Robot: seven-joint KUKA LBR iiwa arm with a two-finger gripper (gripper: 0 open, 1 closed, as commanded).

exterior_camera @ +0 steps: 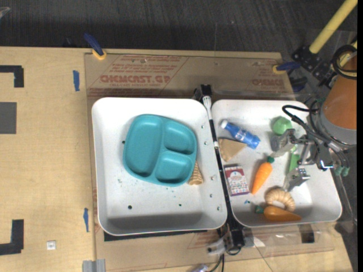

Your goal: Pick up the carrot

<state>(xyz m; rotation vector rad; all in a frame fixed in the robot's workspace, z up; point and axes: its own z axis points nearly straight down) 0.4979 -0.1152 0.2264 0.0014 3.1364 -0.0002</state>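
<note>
While the arm reaches in from the right, the gripper [296, 162] hangs over the right side of the right bin [326, 200], and its fingers stand apart with nothing between them.

Nearest the camera, along the front wall of the right bin, an orange oblong piece with a green end [279, 212] lies on its side. Touching it from behind is a tan ridged croissant [279, 196]. The gripper's lower tip is just beside the croissant, on its right.

Next in depth, the carrot [261, 175] lies tilted in the middle of the right bin, its green top [269, 160] pointing up and to the right. It is near the gripper but apart from it, on the gripper's left. A small red and white card [235, 179] lies flat just left of the carrot, near the bin's left wall. A tan wedge [231, 148] lies behind the card.

Farther back, a blue bottle [241, 134] lies on its side, slanted. A green rounded item [280, 124] sits near the back of the bin, right of the bottle.

The left bin [113, 203] holds a teal divided plate [159, 149], tilted toward the back left. A tan waffle-textured piece [196, 175] shows at the plate's right front edge, partly under it.

Both bins rest on a cardboard sheet [187, 75].
</note>
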